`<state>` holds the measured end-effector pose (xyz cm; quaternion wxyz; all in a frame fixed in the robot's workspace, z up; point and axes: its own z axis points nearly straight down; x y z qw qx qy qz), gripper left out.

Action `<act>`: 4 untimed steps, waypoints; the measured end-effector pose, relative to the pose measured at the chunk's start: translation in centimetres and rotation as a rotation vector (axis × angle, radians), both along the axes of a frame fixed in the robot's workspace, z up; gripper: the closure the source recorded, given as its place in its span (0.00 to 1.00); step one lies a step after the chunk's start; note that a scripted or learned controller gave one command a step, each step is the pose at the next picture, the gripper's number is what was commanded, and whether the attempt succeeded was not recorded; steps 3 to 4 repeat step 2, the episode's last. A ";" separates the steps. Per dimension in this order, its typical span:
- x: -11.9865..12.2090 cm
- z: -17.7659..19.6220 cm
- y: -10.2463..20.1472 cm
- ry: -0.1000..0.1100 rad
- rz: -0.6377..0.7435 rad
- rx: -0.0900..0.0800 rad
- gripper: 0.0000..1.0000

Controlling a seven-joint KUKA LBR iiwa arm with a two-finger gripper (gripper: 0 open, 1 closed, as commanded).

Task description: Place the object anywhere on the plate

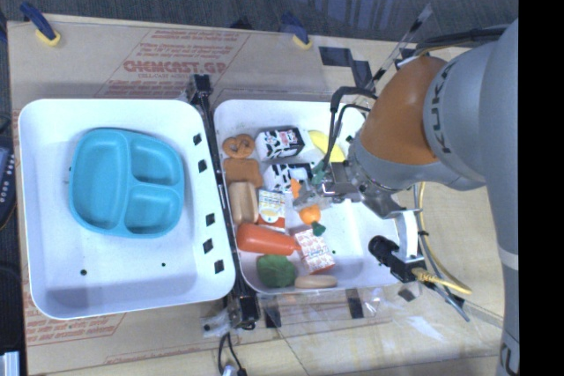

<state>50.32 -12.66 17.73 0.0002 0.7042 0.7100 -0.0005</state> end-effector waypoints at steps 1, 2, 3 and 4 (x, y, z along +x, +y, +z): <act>1.6 1.3 7.4 0.002 -0.055 0.002 1.00; 1.5 1.3 7.1 0.002 -0.059 0.000 0.00; 1.5 1.3 7.1 0.002 -0.059 0.000 0.00; 1.5 1.3 7.1 0.002 -0.059 0.000 0.00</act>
